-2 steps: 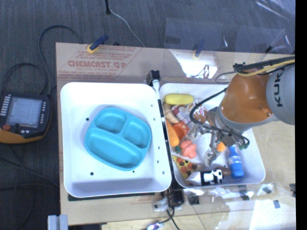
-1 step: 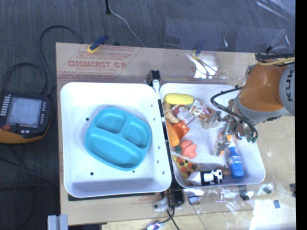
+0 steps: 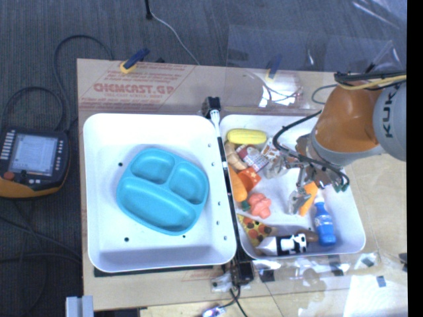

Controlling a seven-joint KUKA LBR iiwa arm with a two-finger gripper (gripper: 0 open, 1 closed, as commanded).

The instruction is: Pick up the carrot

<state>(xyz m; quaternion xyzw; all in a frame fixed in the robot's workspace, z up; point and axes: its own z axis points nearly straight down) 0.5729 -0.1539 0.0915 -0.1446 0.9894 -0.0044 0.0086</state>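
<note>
The carrot [image 3: 307, 203], a short orange piece, lies in the right bin [image 3: 350, 238] just left of a blue bottle [image 3: 323, 223]. My gripper [image 3: 304, 195] hangs low over the bin's middle right, below the arm's orange band [image 3: 344, 121]. Its two fingers [image 3: 295, 197] stand on either side of the carrot's upper end, and the orange piece shows between them. The carrot still looks to be resting near the bin floor.
The right bin also holds a yellow banana-like toy [image 3: 246, 137], a red-orange toy [image 3: 242, 182] by the left wall, a pink toy [image 3: 260, 205], a pizza slice [image 3: 254, 229] and a black-and-white toy [image 3: 291, 244]. A blue divided plate [image 3: 163, 189] lies in the left bin [image 3: 99, 243].
</note>
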